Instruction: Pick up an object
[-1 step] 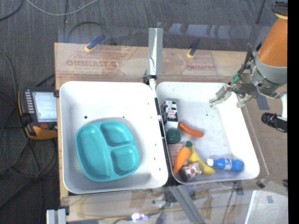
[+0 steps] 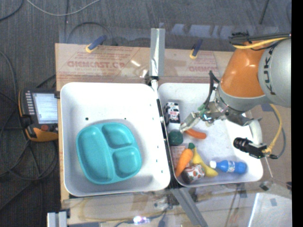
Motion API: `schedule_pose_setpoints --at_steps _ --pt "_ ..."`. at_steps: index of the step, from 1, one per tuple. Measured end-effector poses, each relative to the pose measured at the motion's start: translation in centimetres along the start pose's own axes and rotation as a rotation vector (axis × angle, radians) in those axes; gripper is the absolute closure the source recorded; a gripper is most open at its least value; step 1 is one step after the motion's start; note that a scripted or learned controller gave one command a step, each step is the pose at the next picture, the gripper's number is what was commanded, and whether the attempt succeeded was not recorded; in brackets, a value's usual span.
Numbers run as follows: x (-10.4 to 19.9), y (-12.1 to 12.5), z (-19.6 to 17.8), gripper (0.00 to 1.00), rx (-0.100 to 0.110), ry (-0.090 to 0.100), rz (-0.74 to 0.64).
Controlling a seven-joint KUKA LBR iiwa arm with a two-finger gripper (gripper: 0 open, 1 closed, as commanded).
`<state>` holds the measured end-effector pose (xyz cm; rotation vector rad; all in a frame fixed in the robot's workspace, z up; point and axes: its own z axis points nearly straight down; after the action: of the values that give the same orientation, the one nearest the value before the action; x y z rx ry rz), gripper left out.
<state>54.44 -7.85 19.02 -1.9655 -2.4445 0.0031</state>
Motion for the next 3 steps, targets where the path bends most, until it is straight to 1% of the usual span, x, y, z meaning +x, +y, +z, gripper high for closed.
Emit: schedule_pose_setpoints --at_steps 1,2,3 --pt "-1.2 -3.8 9.1 0.0 -0.017 -0.006 -0.096" --pt "-1.1 -3.5 8.0 1.0 -0.019 -0.001 -0.097" --pt "0.0 3.8 -0.4 1.0 0.0 -0.004 -0.092"
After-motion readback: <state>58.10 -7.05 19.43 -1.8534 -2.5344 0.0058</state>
